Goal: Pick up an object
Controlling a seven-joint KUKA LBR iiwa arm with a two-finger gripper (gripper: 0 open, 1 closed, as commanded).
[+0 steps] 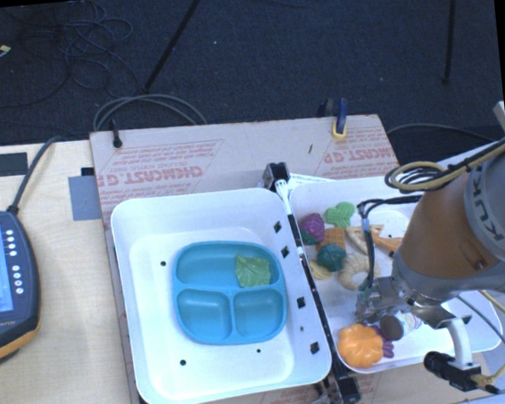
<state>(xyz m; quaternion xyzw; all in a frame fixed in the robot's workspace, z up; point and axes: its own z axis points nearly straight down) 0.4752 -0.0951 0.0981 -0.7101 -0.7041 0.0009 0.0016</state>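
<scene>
Orange and knobbly, a rubbery-looking toy [360, 345] sat at the near edge of the right bin [488, 340], and just beside it hung the gripper [379, 311], low over the bin floor. Whether it was apart, together or clamped on anything could not be told, since the wrist hid that part. A small purple piece [386, 347] lay touching the orange toy. The likeliest failure, to my judgement, was a glancing contact: a rounded, soft toy would squirt sideways under an off-centre pinch, or be pushed against the bin wall. Farther in lay a crowded heap: a pale tan curved piece [356, 269], a teal lump [332, 255], a magenta ball [312, 227] and a green leafy shape [339, 213], close enough that a grab could snag two. In the left bin [146, 297] a glossy blue compartment plate [230, 291] held a crinkled green leaf [253, 271].
</scene>
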